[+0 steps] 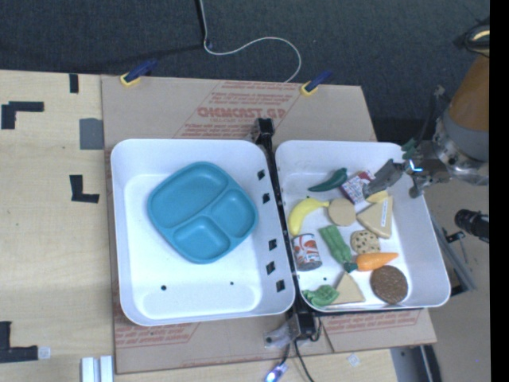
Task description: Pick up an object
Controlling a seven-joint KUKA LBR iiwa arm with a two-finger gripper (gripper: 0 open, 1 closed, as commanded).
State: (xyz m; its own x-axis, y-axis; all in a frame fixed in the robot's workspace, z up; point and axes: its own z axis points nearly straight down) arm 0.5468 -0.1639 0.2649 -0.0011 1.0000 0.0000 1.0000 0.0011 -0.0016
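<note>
Gripper (395, 180) over right bin's (413, 289) upper right, fingers spread, pinching nothing. Below: cheese wedge (380, 216), banana (305, 212), carrot (376, 259). Blue plate (202, 211) in left bin (131, 213).

A blue divided plate (203, 211) lies in the left bin (127, 237). The right bin (429, 245) holds toy food: a banana (305, 212), a green pepper (328, 181), a carrot (375, 259), a cookie (365, 241), a can (306, 251) and a brown patty (389, 283). The gripper (390, 177) hangs over the bin's upper right part, beside a cheese wedge (380, 214).
</note>
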